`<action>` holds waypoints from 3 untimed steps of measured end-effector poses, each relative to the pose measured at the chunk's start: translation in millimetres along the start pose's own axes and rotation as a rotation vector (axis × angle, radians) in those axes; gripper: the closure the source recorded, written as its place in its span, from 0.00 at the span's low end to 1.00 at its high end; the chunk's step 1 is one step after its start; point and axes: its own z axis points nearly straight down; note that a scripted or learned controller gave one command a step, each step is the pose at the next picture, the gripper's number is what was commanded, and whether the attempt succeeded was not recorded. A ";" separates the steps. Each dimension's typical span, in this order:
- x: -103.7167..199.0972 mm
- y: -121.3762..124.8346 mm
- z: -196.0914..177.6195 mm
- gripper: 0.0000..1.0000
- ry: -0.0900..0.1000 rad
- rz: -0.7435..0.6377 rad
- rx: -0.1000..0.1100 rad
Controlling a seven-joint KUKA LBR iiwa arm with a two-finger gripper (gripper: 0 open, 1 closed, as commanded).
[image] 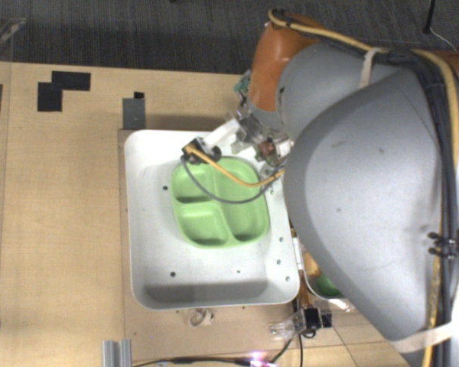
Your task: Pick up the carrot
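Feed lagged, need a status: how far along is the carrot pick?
Done: nothing I can confirm. In hand: the gripper hangs at the far right corner of the left bin, by the green divided plate. The arm hides most of the right bin, so I cannot place the carrot. Left: grasp and lift.

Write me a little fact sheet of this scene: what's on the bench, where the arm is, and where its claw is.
bench: pale wood, bearing two white bins
left bin: white and shallow, in plain sight
in left bin: a green plate, divided into compartments
arm: grey with an orange band, reaching in from the right
claw: at the far right corner of the green plate
right bin: mostly hidden under the arm, a sliver of rim showing
in right bin: something green at the near edge, too hidden to name
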 end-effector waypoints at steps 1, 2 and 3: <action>29.1 -60.9 52.5 0.00 0.030 -0.205 -0.019; 65.4 -99.7 31.5 0.00 0.007 0.282 0.000; -7.6 -116.9 49.9 0.00 0.038 0.121 -0.007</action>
